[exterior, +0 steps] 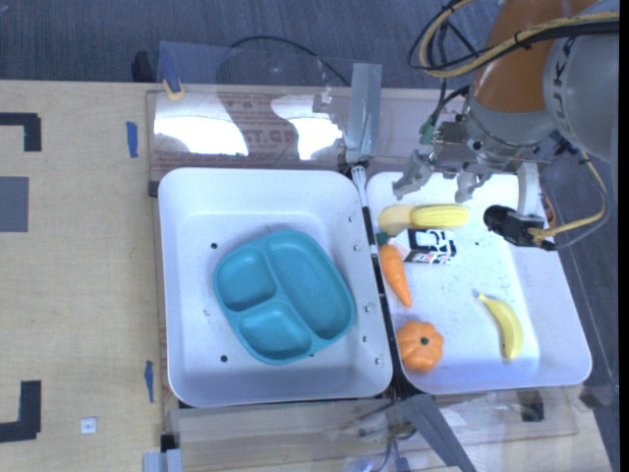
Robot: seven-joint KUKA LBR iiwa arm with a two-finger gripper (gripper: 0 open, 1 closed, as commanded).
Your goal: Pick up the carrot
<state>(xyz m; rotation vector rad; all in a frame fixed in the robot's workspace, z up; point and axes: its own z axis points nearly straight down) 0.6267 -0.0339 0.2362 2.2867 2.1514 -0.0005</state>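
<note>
The carrot is orange with a green top. It lies along the left wall of the right bin, pointing toward the front. My gripper hovers over the back of that bin, open, with nothing between its fingers. It is above and to the right of the carrot, clear of it. Just below the fingertips lies a yellow corn cob.
A small black-and-white item lies right of the carrot's top. An orange pumpkin sits at the front, and a banana to its right. The left bin holds a blue divided plate.
</note>
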